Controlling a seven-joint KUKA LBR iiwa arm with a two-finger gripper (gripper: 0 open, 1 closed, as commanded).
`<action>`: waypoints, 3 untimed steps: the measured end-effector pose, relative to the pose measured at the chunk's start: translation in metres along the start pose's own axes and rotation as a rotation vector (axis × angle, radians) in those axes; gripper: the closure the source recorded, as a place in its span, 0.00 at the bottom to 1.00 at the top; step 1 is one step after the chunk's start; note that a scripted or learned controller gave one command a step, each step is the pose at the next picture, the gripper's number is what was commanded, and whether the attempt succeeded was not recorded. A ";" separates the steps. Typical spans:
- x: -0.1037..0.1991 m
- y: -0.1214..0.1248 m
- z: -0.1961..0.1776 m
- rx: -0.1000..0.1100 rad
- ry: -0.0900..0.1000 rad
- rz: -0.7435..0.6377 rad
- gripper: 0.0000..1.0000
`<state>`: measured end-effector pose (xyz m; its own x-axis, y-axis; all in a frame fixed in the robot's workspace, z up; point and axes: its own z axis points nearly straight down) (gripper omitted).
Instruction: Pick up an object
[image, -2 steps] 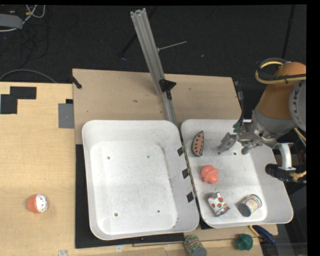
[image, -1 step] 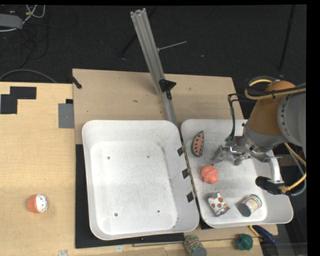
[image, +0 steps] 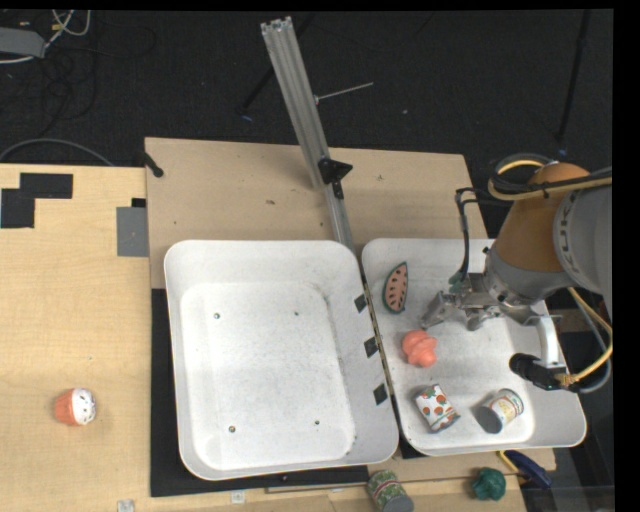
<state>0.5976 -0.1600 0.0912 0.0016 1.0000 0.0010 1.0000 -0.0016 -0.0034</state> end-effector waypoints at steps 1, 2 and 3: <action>-0.001 0.000 -0.010 0.001 0.001 0.002 1.00; 0.004 0.001 -0.054 -0.005 -0.001 -0.003 1.00; 0.006 -0.008 -0.107 -0.006 -0.001 -0.002 1.00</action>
<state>0.5901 -0.1546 0.1981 -0.0007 1.0000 -0.0005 1.0000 0.0007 0.0027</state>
